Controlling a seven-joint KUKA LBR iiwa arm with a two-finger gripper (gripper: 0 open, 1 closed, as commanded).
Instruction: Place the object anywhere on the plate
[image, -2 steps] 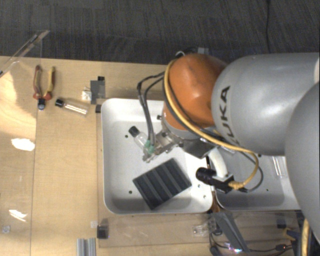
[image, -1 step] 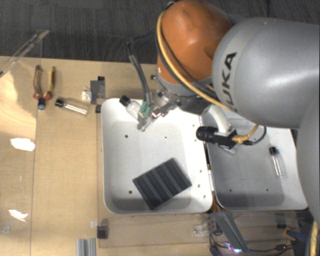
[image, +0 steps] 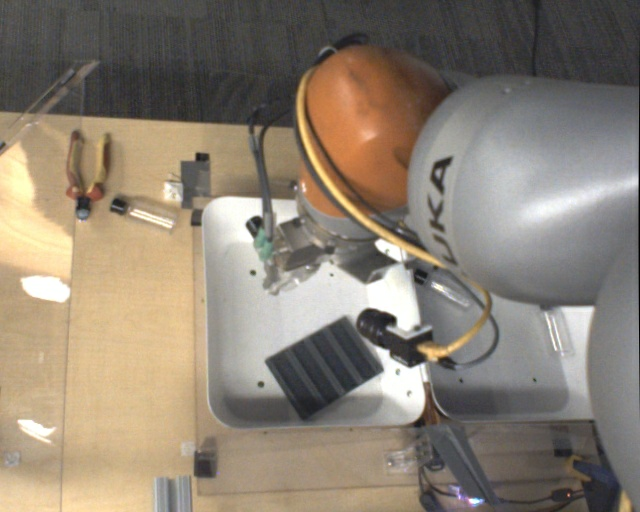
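A dark ribbed rectangular slab (image: 323, 367) lies flat and skewed in the front half of the left white bin (image: 225, 330). My gripper (image: 274, 272) hangs over the bin's back half, up and to the left of the slab and apart from it. The big grey arm and its orange band (image: 370, 120) cover the space behind the gripper. A small green piece (image: 262, 243) shows at the gripper's upper left edge; I cannot tell whether it belongs to the gripper or is a loose object. Nothing is visibly held.
Red-handled pliers (image: 88, 168), a clear vial (image: 146, 212) and a black bracket (image: 197, 178) lie on the wooden bench left of the bin. The arm hides most of the right bin (image: 520, 395). A black plug on a yellow cable (image: 392, 337) hangs beside the slab.
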